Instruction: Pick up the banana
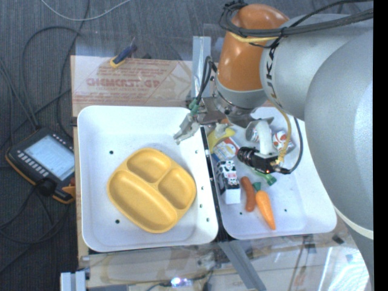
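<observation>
The banana (220, 140) lies at the upper left of the right bin (306, 208), close to the divider; it shows as a yellow patch partly hidden by the wrist. My gripper (193, 125) hangs over the divider between the two bins, just left of and slightly above the banana. Nothing yellow shows at the gripper's tip. The orange band and the grey arm cover the right bin's upper part.
A yellow divided plate (153, 188) sits in the left bin (91, 162). In the right bin are an orange carrot (265, 208), a smaller red-orange carrot (248, 194), a black-and-white carton (228, 176) and a white-and-red item (279, 139).
</observation>
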### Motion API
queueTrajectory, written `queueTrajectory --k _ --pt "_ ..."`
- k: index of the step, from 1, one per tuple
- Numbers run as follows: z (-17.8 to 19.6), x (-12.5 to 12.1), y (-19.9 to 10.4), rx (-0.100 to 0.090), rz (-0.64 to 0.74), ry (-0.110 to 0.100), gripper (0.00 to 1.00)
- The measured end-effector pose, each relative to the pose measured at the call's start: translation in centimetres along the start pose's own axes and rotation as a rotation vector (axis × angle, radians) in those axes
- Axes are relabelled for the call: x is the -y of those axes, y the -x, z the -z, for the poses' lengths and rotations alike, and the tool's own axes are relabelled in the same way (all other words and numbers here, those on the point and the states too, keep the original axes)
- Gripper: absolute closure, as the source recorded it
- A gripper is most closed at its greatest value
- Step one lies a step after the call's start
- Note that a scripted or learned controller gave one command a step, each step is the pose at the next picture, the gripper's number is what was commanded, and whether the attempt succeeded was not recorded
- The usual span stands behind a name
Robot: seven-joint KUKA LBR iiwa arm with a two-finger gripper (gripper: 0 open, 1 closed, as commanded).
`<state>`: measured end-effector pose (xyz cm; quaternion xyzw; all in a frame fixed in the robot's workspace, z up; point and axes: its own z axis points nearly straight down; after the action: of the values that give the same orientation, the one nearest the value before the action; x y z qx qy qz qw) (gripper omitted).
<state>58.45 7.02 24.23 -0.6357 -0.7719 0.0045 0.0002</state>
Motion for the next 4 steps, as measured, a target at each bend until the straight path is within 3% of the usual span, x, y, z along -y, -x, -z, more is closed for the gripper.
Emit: queueTrajectory --k 1,2,3,4 --pt "-5.4 0.8 7.6 -0.001 -0.102 -0.002 0.0" --pt "-6.4 10.1 5.6 -0.007 0.026 -0.003 0.0" --pt "-0.6 4.1 10.8 -0.003 0.045 0.0 0.0" --pt "-6.3 -0.7 13.4 -0.003 0.132 0.0 0.0"
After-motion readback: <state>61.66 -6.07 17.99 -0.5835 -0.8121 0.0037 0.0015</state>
